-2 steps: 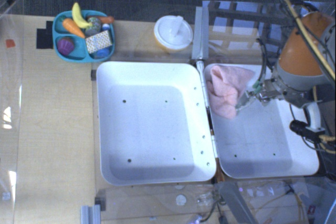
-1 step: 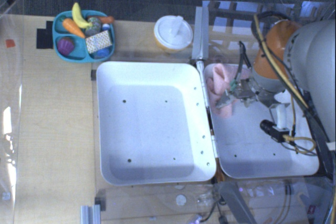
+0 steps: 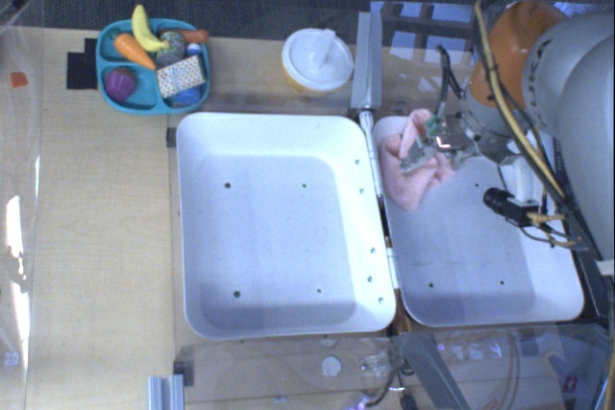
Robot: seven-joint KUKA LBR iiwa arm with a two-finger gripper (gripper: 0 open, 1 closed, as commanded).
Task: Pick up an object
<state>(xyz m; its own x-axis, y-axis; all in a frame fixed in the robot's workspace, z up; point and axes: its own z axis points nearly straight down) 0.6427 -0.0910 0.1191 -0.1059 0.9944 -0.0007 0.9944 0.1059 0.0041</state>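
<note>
Pink crumpled soft cloth (image 3: 410, 170) lies at far left of right shallow white bin (image 3: 500, 288). We see grey two-finger gripper (image 3: 420, 152) w/ tips on it; can't tell open vs closed. Left white bin (image 3: 279, 226) alongside.

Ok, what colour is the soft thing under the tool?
Pale pink cloth, seen in the camera view, right bin.

Crumpled pink cloth (image 3: 411, 170) at the right bin's (image 3: 500, 298) far-left corner
</note>
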